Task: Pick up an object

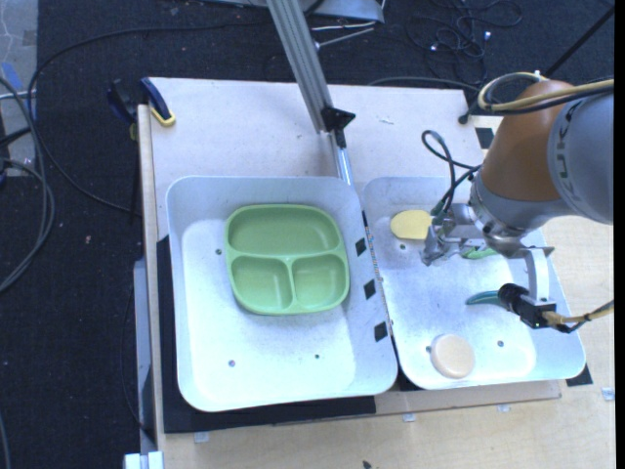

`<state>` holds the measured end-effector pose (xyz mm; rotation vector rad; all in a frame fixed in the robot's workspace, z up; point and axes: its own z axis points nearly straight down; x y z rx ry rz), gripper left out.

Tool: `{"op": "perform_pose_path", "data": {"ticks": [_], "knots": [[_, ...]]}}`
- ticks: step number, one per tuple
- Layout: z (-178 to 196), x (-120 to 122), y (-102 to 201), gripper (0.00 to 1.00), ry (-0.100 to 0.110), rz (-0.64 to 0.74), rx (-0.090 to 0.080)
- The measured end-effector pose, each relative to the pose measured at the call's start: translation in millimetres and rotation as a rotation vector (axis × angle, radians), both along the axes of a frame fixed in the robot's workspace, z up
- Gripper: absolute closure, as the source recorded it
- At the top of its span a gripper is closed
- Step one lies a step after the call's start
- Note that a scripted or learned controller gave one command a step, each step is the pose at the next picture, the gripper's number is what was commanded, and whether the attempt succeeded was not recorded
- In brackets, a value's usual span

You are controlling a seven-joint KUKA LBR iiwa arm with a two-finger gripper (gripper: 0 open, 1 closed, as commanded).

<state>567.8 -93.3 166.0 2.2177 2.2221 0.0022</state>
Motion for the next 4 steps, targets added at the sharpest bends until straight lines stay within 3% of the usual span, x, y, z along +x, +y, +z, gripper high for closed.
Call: {"op": "perform_pose_path", "data": {"ticks": [1, 2, 4], "knots": [[61, -2, -5, 1.00, -0.001, 0.000, -0.001], [62, -2, -5, 1.00, 0.001, 0.000, 0.000], [65, 12, 113, 1.00, 0.003, 0.006, 0.002]]}}
